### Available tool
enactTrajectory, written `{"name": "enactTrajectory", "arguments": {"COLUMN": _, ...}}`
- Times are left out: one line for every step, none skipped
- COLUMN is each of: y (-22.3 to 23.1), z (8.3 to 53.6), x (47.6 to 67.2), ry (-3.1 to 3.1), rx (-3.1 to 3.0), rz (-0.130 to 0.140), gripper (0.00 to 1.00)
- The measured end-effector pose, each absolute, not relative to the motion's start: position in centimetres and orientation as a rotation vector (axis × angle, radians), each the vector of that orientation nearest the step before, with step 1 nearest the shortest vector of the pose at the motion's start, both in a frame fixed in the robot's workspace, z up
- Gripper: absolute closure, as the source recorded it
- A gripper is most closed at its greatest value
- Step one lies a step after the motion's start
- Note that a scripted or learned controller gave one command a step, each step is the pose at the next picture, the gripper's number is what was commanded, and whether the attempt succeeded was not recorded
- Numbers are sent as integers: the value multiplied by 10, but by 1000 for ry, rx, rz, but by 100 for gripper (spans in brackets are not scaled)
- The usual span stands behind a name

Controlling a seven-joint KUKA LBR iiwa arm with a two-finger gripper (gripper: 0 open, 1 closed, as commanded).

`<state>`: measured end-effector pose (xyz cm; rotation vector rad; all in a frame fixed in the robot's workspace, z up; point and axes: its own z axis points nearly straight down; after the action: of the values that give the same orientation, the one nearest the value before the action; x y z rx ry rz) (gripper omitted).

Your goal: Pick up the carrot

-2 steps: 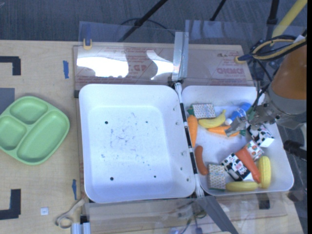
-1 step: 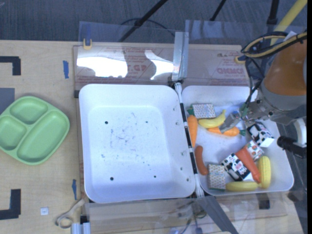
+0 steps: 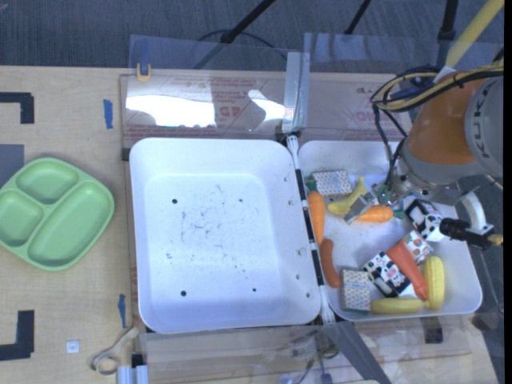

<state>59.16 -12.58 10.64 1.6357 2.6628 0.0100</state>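
The arm reaches over the right bin (image 3: 468, 294), and its hand (image 3: 382, 202) sits low at the bin's upper middle. A small orange carrot (image 3: 376, 214) lies directly under the hand, touching or nearly touching it. Whether the hand is apart, together or clamped on this carrot cannot be told; the wrist hides that part.

Several orange pieces lie in the right bin, so the target needs care. A longer carrot (image 3: 317, 216) lies along the bin's left wall, with a darker orange-red piece (image 3: 328, 262) just below it. Another orange-red piece (image 3: 406, 267) lies toward the bin's lower right, beside a corn cob (image 3: 434, 282). A banana (image 3: 396, 305) rests along the bin's near wall. A patterned block (image 3: 333, 183) sits at the bin's upper left, and a second one (image 3: 357, 290) at the lower left.

Judgement: the grasp step is in hand, with the hand placed at the small carrot. No lift is evident. The next move calls for a firm closing on the carrot and a straight rise clear of the neighbouring yellow piece (image 3: 346, 205). A slip is possible, given the carrot's taper.

The left bin (image 3: 160, 166) lies beside the right bin.
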Motion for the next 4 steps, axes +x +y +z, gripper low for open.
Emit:
{"name": "enactTrajectory", "arguments": {"y": -109, "z": 141, "x": 550, "ry": 2667, "rx": 1661, "rz": 2, "gripper": 0}}
{"name": "enactTrajectory", "arguments": {"y": -106, "z": 87, "x": 575, "ry": 2790, "rx": 1428, "rz": 4, "gripper": 0}}
{"name": "enactTrajectory", "arguments": {"y": -159, "z": 136, "x": 556, "ry": 2839, "rx": 1335, "rz": 1, "gripper": 0}}
{"name": "enactTrajectory", "arguments": {"y": -190, "z": 88, "x": 540, "ry": 2923, "rx": 1136, "rz": 16, "gripper": 0}}
